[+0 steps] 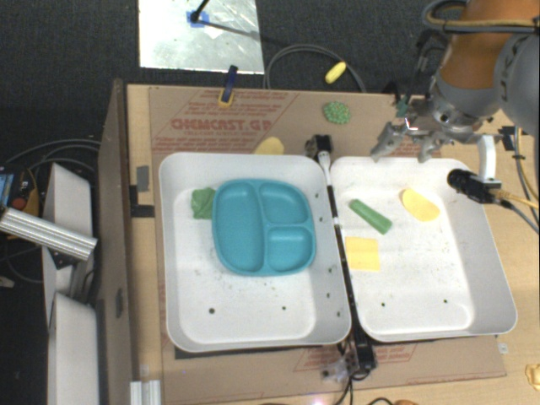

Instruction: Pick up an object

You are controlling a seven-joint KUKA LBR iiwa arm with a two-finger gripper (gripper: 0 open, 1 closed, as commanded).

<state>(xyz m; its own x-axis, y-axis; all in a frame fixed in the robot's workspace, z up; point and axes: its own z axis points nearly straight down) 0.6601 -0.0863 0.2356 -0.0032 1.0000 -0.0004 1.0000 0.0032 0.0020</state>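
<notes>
Camera view from above the bench has my gripper [407, 146] hanging over the far rim of the right bin [481, 310], at about twelve o'clock of that bin, with my two fingers [386, 143] spread apart and nothing between them. My grey arm with its orange band [489, 11] comes in from the upper right.

Inside the right bin lie three things. A green stick [370, 216] sits tilted near the bin's ten o'clock, close to the divider between the bins. A yellow oval piece [419, 204] lies just beside it toward one o'clock of the bin's middle, below and slightly right of my fingers but apart from them. A flat yellow square [363, 254] rests at nine o'clock, near the green stick and apart from it.

The left bin [194, 319] holds a blue divided plate [262, 227] around its middle, with a green scrap [202, 202] peeking out at the plate's ten o'clock edge, touching it.

On the cardboard [211, 116] beyond the bins, a round green thing [337, 112] and a small yellow thing [336, 72] lie at twelve o'clock.
</notes>
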